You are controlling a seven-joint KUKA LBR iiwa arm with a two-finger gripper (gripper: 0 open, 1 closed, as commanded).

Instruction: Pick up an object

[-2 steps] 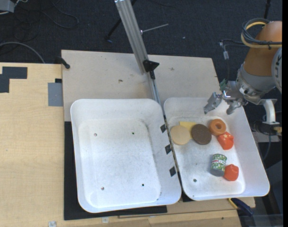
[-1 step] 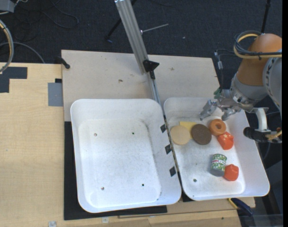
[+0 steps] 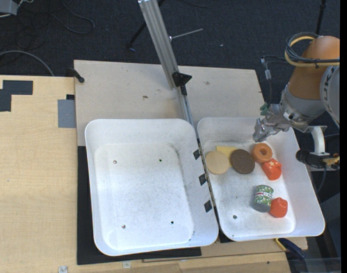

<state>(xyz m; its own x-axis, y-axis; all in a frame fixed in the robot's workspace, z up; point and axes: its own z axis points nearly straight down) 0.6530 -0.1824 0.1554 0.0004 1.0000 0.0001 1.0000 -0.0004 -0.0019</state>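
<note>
The bench (image 3: 133, 92) is being seen from above at a slant, bearing two shallow white bins side by side; the left bin (image 3: 99, 135) is lying beside the right bin (image 3: 310, 220), their inner rims touching along a line of small black clips, presumably so that things can be moved from one to the other; a grey metal rail (image 3: 162, 41) is leaning in over the bench from the top and ending near the gap between the bins; the grey arm (image 3: 310, 90), with its orange band above the wrist, is reaching in from the right, and the jaws (image 3: 265, 128) are being held low over the far part of the right bin, just beside an orange ring (image 3: 263, 152); whether the jaws are wide or narrow cannot be told, and nothing is being seen between them; the candidates for picking are being kept together in the right bin; a dark brown disc (image 3: 242, 161) is touching a tan disc (image 3: 217, 162), with a yellow piece (image 3: 223, 150) partly tucked behind them; a green-labelled can (image 3: 263, 198) is lying near the front with a red piece (image 3: 279, 207) against it; an orange-red block (image 3: 272, 169) is sitting just below the ring; the ring is judged the likeliest target, being nearest the jaws.
</note>
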